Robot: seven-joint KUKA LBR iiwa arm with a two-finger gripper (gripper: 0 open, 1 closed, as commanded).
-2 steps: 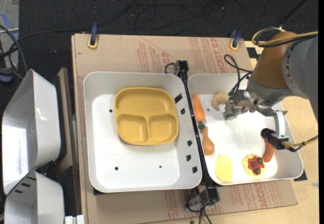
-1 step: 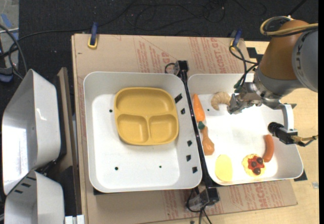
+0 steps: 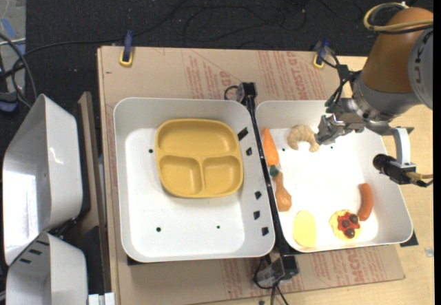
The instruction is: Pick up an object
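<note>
Target candidate: croissant (image 3: 302, 136), pale tan, curved, lumpy, lying flat near the far wall of the right bin (image 3: 386, 159). My gripper (image 3: 327, 129) sits just right of the croissant, tips at its right end; can't tell if touching. Whether my fingers are spread or closed, I can't tell: they read as one dark cluster from this angle. Nothing visibly between them.

Surface: both bins white and shallow, side by side on a brown cardboard-topped bench (image 3: 193, 69). Yellow clamps (image 3: 126, 57) on the bench's far edge. Past the bench, black floor with loose cables (image 3: 207, 1).

Other items, all relative to the croissant:
- carrot (image 3: 270, 146), orange, just left, along the bin's left wall
- drumstick (image 3: 282, 192), brownish-orange, nearer the camera and slightly left
- yellow oval piece (image 3: 304, 227), well toward the camera
- small pizza-like piece (image 3: 345, 224) with dark red toppings, toward the camera and right
- sausage (image 3: 365, 201), toward the camera, far right

Left bin (image 3: 131, 180) holds a yellow divided plate (image 3: 200, 157), well left of the croissant.

Nothing lies on the croissant.
</note>
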